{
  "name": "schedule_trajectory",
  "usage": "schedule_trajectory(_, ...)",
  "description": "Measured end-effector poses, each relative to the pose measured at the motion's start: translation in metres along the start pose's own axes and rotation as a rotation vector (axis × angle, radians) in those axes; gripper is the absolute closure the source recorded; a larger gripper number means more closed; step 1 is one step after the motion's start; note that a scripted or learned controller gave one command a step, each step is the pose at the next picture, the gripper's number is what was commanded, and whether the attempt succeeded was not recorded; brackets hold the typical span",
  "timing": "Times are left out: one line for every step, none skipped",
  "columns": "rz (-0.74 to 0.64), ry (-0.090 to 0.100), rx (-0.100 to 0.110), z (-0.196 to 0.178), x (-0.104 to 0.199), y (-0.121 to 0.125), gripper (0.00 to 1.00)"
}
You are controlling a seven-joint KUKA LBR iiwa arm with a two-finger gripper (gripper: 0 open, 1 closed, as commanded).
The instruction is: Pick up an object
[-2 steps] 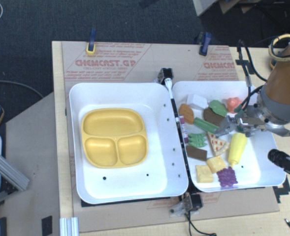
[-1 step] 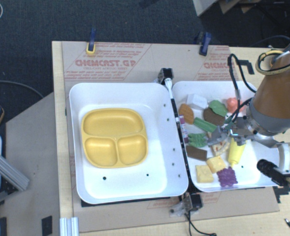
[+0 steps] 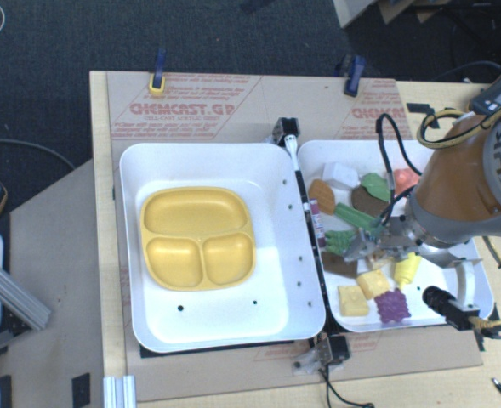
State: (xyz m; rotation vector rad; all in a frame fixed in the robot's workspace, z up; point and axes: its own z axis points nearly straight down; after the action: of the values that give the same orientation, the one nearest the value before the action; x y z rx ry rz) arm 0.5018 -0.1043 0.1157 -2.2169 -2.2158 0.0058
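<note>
Hand: the hand of the grey arm with the orange band is low in the right shallow white bin, among the toy pieces; whether it is clenched or released cannot be told.
Nearest piece: a long green plastic toy piece lies just left of the hand, its long axis slanting from upper left to lower right, its right end pointing at the hand.
Also close: a smaller green piece just below it, and a dark brown flat piece under that.
Below the hand: a pale yellow block, a second pale yellow block, a purple bumpy grape-like toy and a bright yellow piece.
Above the hand: a white block, a brown oval piece, a green leaf-like piece, an orange-pink piece.
Left bin: the left shallow white bin carries a yellow three-compartment plastic plate.
Surface: a brown printed cardboard sheet bears both bins side by side.
</note>
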Motion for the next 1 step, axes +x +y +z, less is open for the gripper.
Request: schedule_trajectory(0.001,0.0,-0.007,0.0299,0.0004,0.0014,0.0)
